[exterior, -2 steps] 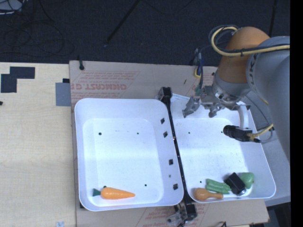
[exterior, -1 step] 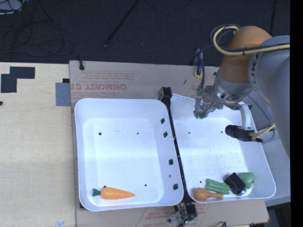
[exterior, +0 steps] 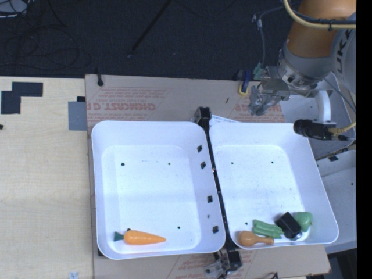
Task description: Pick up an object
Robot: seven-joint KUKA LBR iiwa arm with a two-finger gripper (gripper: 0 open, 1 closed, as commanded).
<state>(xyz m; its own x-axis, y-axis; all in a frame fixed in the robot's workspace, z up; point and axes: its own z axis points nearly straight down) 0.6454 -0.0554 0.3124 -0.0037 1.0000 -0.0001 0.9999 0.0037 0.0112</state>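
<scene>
A light wooden bench carries a brown cardboard sheet with red print, and two white bins, left and right, sit side by side on it.

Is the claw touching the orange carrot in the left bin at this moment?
Apart. The camera view shows the claw up past the right bin's far rim, while the carrot lies at the left bin's near edge.

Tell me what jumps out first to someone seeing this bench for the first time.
The orange toy carrot lies alone at the near edge of the left bin. In the right bin's near corner sits a huddle: green toy vegetables, a small black block and a tan pear-like piece. The arm's orange band looms at upper right, with the gripper above the bench behind the right bin.
</scene>
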